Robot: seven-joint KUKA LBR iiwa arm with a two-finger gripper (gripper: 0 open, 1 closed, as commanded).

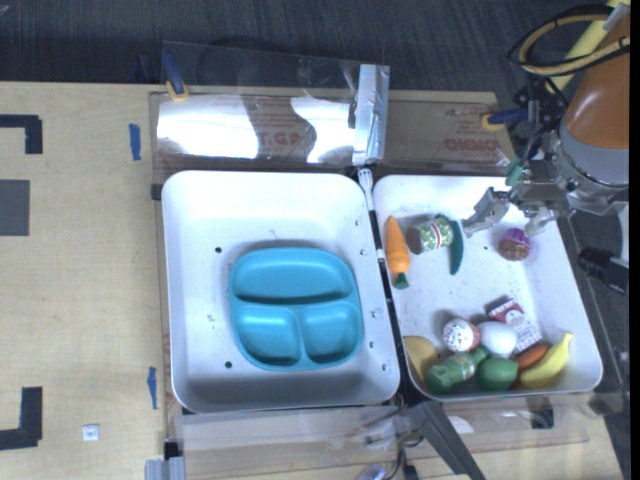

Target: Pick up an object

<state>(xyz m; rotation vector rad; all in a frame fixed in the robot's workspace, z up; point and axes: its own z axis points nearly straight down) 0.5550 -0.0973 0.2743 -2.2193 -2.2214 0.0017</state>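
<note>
Counting two bins, we see one blue tray [295,306] in the left bin [190,268]. Our hand [513,206] hangs spread over the right bin [585,318], just above a purple ball [514,243]; the toy heap is hard to separate.

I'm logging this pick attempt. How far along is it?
Done: the arm has reached over the right bin, its gripper beside the purple ball. In hand: nothing visibly held. Left: grasping and lifting something; the carrot, banana and the rest lie in the bin.
</note>
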